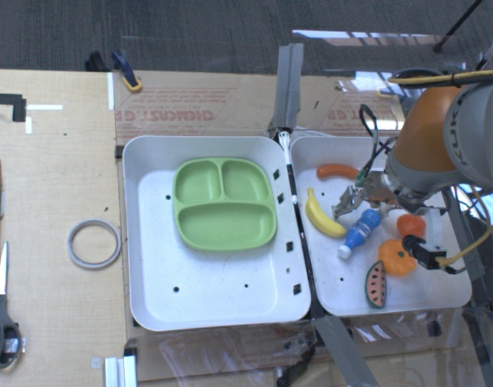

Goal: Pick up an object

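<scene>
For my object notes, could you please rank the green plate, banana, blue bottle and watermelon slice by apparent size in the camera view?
1. green plate
2. banana
3. blue bottle and watermelon slice: these two look alike, so no ranking.

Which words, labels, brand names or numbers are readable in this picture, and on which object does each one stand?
Red print on the cardboard sheet behind the left bin: it appears upside down and too blurred to read with certainty.
More red print on the cardboard behind the right bin: also blurred, not readable.
Blue bottle in the right bin: any label is too small to read.
Nothing else carries visible text.
</scene>
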`<state>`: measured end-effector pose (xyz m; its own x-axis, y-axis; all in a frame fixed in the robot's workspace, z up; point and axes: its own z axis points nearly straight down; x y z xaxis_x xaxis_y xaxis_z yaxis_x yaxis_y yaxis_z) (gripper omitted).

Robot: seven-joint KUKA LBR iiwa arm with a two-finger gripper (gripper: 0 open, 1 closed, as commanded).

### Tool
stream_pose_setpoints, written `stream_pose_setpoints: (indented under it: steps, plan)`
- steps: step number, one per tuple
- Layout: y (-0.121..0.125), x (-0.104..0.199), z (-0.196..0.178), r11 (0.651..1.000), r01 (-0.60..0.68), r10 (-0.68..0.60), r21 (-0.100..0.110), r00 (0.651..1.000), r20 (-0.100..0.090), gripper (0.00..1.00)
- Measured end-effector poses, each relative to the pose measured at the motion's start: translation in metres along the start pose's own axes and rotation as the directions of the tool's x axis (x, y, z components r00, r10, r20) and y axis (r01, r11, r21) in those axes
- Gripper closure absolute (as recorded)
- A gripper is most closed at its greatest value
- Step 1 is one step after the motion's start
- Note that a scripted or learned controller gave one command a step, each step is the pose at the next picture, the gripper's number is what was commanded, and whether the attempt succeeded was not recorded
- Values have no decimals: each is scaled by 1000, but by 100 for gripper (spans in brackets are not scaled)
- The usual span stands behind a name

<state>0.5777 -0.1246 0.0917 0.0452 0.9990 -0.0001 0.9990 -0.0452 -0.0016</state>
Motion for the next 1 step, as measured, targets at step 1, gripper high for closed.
stream_pose_setpoints:
  steps: [1]
  plan:
    - [-70,-13,1,1000,0,0,1,1000,0,0]
